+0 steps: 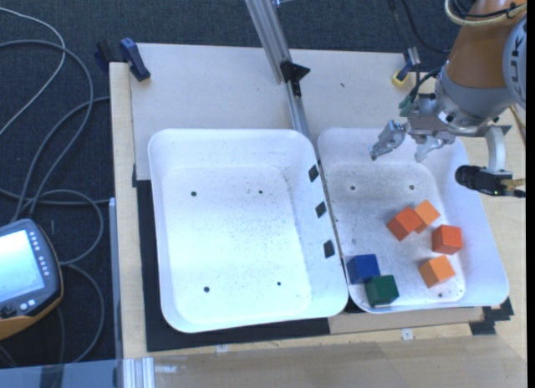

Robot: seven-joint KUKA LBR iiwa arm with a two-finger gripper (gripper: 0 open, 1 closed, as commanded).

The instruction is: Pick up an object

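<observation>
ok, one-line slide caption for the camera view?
Open gripper hovers over the right bin's far end, nothing between its fingers; orange, blue and green blocks lie nearer the front.

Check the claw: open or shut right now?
Open. The claw hangs over the far end of the right white plastic bin, its two fingers spread apart with bare bin floor between them, nothing held.

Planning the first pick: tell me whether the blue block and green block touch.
Touching. The camera view shows the blue block and green block meeting corner to edge, no white bin floor visible between them.
</observation>
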